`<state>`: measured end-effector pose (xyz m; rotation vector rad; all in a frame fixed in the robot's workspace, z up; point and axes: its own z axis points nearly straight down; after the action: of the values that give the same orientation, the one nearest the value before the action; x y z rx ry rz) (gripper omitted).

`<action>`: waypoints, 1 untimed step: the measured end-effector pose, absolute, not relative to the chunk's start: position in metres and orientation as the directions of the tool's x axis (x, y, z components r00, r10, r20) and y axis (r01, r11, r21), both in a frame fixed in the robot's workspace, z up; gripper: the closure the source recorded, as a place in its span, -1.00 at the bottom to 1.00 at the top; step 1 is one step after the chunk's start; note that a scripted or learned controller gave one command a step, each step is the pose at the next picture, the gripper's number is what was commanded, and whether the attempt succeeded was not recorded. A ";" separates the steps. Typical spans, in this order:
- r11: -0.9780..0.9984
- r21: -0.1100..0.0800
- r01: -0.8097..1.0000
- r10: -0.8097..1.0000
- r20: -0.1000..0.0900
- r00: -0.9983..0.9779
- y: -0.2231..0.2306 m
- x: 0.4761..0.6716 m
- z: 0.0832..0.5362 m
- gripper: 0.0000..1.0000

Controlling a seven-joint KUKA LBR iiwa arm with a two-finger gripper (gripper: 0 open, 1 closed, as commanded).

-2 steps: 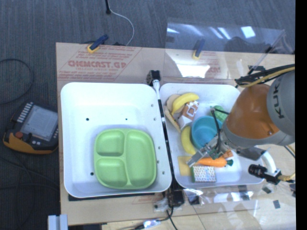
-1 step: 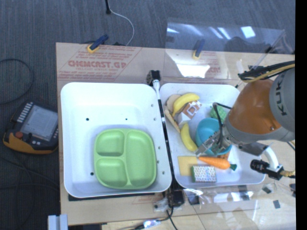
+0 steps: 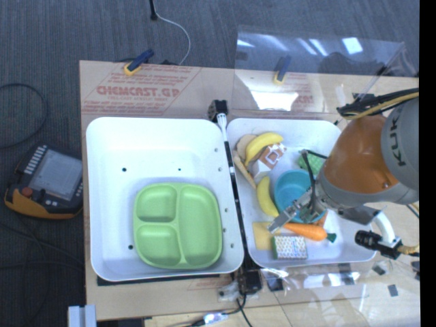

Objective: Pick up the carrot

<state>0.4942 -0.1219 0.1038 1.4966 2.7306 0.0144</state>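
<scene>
Two white bins on the desk (image 3: pixel 102 80). Left bin (image 3: pixel 136 148): a green divided plate (image 3: pixel 179 225), three sections, smooth plastic. Right bin (image 3: pixel 354 254): carrot (image 3: pixel 306 231) near the front, orange with a green tip, lying flat; bananas (image 3: pixel 262 146); blue cup (image 3: pixel 291 187); a speckled block (image 3: pixel 291 248). Gripper (image 3: pixel 294 213) sits just above the carrot; whether its fingers are apart or together, cannot tell. Desk lettering reads "CHEMCAST GP".

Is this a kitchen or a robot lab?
Probably a robot lab: a robot arm reaches over white bins of toy food like a carrot, and a handheld controller lies on carpet.
</scene>
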 end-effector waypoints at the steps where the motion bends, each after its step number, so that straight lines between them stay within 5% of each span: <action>1: 0.164 0.023 0.986 0.987 -0.012 -0.163 -0.104 0.492 0.093 -1.00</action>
<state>0.4916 -0.1037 0.0931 2.0164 2.3780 0.0151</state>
